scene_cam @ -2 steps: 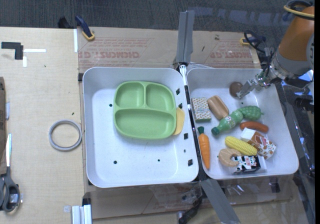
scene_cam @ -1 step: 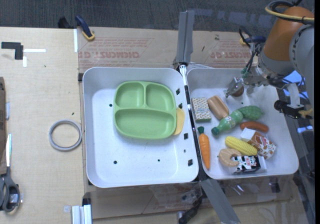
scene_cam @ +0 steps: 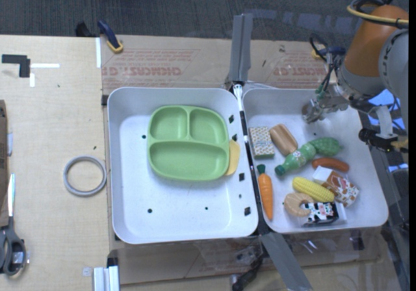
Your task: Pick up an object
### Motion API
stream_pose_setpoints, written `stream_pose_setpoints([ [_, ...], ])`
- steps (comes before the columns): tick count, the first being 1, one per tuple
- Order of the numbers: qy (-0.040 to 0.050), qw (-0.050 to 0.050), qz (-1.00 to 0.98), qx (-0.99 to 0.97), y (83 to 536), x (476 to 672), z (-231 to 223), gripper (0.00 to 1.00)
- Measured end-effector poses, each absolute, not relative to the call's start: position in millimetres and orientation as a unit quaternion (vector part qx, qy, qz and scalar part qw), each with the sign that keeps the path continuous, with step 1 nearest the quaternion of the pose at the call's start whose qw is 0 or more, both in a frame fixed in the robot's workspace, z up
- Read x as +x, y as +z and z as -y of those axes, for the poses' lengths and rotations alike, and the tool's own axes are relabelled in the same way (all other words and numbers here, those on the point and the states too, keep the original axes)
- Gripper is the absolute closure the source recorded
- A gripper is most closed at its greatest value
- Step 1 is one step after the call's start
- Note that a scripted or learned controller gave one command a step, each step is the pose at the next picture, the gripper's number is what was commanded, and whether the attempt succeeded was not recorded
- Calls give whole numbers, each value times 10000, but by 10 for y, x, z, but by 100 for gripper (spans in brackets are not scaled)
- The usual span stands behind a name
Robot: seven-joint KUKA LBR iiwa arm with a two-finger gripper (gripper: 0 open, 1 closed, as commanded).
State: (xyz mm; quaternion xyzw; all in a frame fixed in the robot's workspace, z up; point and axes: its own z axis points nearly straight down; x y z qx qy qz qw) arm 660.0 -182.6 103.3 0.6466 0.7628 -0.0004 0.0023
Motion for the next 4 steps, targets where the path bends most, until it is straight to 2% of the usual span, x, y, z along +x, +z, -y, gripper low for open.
stream_pose_setpoints([
  [1, 0, 29, -7629, 6465, 1036, 6605, 1825, 0],
  [2, -3, 10, -7569, 6535, 926, 6594, 1877, 0],
  [3, -12, 12, -7576, 6527, 1020, 6595, 1877, 100],
  [4, -9, 15, -7578, 6525, 1022, 6599, 1875, 0],
])
